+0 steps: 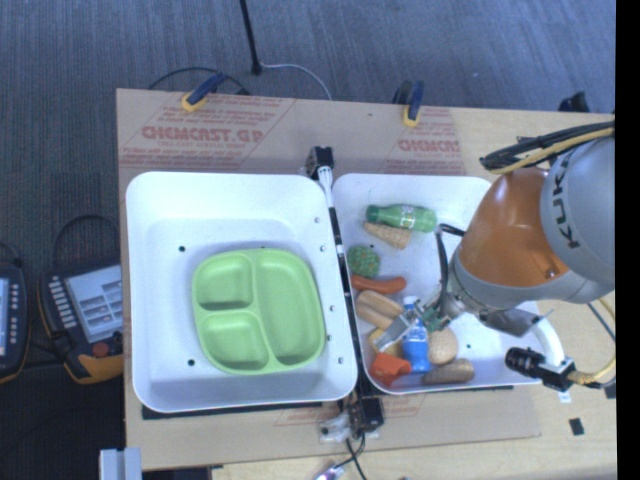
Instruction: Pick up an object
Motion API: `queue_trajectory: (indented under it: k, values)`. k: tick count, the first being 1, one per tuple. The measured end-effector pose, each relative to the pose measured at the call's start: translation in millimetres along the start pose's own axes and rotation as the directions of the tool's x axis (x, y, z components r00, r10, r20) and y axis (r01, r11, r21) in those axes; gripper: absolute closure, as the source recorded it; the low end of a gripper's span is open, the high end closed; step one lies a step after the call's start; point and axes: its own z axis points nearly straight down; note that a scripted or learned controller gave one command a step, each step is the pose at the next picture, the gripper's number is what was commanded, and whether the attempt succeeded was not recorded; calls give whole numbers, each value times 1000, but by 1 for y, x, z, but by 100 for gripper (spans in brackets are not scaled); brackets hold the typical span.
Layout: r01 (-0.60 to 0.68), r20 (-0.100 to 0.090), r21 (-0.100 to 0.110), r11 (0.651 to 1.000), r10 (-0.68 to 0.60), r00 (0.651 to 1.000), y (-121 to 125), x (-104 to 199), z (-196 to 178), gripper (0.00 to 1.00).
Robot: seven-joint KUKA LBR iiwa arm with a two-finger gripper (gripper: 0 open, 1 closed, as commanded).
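Camera view: the end effector [405,325], its state impossible to tell, is lowered among toy foods [385,308] in the right bin [480,368]; closing and lifting are called for next.

Two bins sit side by side on the desk [200,128]. The left bin [160,208] holds a divided tray [260,308]. In the right bin [470,183], a bottle [400,217] lies at the back, with a pile of food items [410,338] at the front, where the end effector [408,326] reaches in.
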Motion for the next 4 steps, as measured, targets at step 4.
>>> queue_trajectory:
  k: [4]
  values:
    - [0,0,0,1000,0,1000,0,0,0,0]
